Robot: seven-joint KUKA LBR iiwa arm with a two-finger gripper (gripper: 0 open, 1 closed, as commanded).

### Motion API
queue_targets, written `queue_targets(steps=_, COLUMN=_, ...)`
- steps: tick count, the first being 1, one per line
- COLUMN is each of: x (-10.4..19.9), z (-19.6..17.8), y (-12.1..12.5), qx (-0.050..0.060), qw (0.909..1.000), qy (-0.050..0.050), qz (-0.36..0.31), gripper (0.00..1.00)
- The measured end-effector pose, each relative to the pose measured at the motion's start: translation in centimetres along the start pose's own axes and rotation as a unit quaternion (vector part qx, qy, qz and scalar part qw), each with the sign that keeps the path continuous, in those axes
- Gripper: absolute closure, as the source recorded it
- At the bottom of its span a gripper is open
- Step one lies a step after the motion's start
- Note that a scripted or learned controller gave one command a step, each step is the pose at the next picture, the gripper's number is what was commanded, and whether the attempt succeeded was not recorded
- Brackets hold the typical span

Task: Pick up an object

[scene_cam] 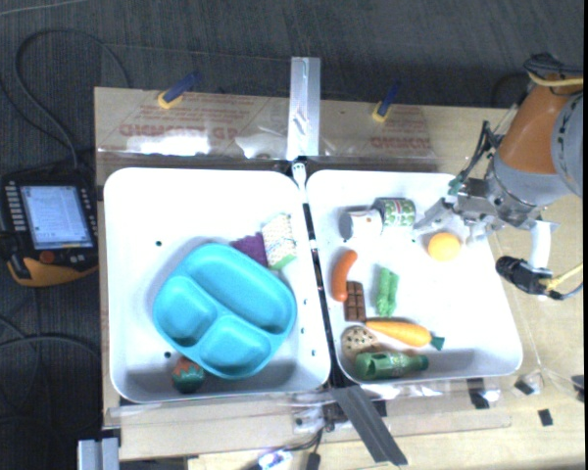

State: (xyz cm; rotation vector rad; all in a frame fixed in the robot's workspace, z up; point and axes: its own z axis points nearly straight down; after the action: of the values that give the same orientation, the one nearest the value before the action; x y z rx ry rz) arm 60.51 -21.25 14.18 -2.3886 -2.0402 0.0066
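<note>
My gripper (458, 212) hangs over the right bin's (490, 346) far right part, at the end of the grey arm with its orange band (531, 130). A yellow-orange ball (444, 246) lies just below and in front of it, very near the gripper's tip; whether they touch I cannot tell. Further left in this bin are a green can (395, 211), a white-grey piece (361, 223), an orange sausage (343, 272), a brown bar (355, 303), a green item (385, 290), a carrot (404, 333), a green bottle (390, 363) and a round waffle (354, 340).
The left bin (127, 262) holds a blue divided plate (225, 306), a purple item (251, 251), a white-green packet (278, 239) and a red-green toy (186, 373). A metal divider (314, 262) separates the bins. A teach pendant (44, 225) lies off the bench's left.
</note>
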Motion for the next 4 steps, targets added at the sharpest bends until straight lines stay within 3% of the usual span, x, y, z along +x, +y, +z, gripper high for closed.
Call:
queue_targets(steps=1, x=0.5, z=4.4, y=0.3, qx=-0.004, qw=0.9997, qy=0.006, qz=-0.024, gripper=0.00)
queue_targets(steps=2, x=0.1, z=3.7, y=0.1, qx=-0.002, qw=0.9997, qy=0.003, qz=-0.022, gripper=1.00)
queue_targets(steps=3, x=0.2, z=4.7, y=2.0, qx=-0.010, qw=0.9998, qy=0.001, qz=0.016, gripper=1.00)
queue_targets(steps=4, x=0.4, z=2.0, y=5.0, qx=0.024, qw=0.9969, qy=-0.003, qz=0.075, gripper=1.00)
